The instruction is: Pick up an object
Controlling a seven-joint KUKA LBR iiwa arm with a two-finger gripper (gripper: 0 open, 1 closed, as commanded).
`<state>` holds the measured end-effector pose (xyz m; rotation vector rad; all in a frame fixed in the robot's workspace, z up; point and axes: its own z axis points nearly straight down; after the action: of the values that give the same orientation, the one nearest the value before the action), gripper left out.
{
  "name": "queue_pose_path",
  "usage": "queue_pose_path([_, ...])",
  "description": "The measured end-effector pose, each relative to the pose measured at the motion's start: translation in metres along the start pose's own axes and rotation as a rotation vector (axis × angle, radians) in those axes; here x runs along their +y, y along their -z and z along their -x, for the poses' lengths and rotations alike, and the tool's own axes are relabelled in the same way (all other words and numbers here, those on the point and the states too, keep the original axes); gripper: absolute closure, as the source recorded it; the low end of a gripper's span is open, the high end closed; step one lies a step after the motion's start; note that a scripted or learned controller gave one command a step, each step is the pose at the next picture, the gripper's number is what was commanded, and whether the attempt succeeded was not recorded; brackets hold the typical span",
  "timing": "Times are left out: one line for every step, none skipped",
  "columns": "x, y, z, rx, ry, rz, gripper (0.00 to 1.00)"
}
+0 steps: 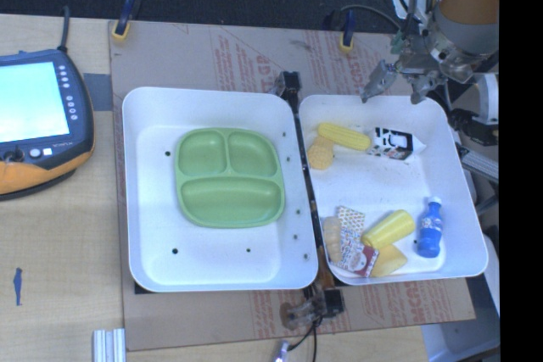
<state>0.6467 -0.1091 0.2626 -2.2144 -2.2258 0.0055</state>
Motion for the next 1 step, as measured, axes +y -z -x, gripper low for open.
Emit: queue_pose_path([-0.0178, -0.1037, 0.0779, -0.002, -0.001, -0.003, 0.0])
